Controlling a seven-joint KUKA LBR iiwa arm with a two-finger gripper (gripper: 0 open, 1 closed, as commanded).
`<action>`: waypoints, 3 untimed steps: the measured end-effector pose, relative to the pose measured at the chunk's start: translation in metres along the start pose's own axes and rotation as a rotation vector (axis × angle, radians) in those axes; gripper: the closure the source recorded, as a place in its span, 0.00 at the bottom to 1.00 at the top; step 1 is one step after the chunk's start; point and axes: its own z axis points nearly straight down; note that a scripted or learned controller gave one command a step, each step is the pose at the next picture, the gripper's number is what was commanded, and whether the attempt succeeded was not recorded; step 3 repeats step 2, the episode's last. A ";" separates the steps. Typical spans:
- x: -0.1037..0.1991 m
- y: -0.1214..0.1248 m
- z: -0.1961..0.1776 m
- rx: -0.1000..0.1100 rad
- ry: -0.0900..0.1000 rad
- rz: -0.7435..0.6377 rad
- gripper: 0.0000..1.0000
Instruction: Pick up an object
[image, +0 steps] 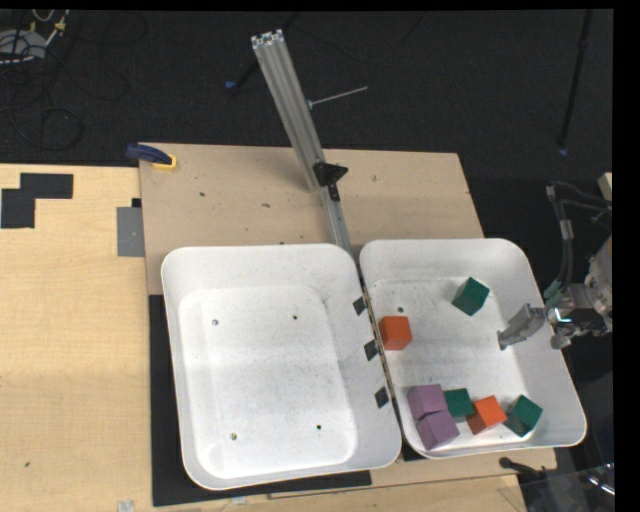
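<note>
The gripper (520, 328) sits at the right side of the frame, just inside the right edge of the right bin (440, 255). I cannot tell how it is set, and nothing shows in its grasp.

The nearest thing to grab is a green block (471, 296). It lies up and to the left of the gripper, near it but not touching. It looks like a cube, so it has no long side.

An orange block (395, 332) sits farther left, by the wall between the bins. More blocks crowd the lower right corner: two purple blocks (432, 414), a small orange block (488, 412) and two more green ones.

I see no words or labels on anything.
</note>
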 end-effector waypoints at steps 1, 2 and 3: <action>-0.001 0.001 -0.002 -0.005 -0.001 0.003 0.00; 0.010 0.001 0.051 0.001 0.001 0.003 0.00; 0.010 0.001 0.051 0.001 0.001 0.003 0.00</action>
